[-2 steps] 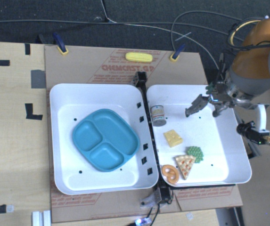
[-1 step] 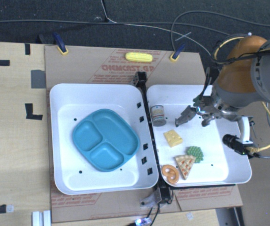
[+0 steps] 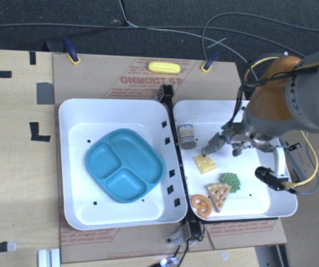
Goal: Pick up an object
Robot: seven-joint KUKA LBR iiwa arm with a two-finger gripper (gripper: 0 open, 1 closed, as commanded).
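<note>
Currently the end effector (image 3: 221, 143) is seen spread, nothing pinched, in the right bin (image 3: 270, 207). Cheese wedge (image 3: 205, 164) lies just below its tip; tin can (image 3: 186, 136) beside. Descent should be centred over the wedge before closure.

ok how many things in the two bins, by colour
blue: 1, divided plate
yellow: 1, cheese wedge
green: 1, peas
grey: 1, can
orange-brown: 2, pizza slice, pretzel
total: 6
</note>
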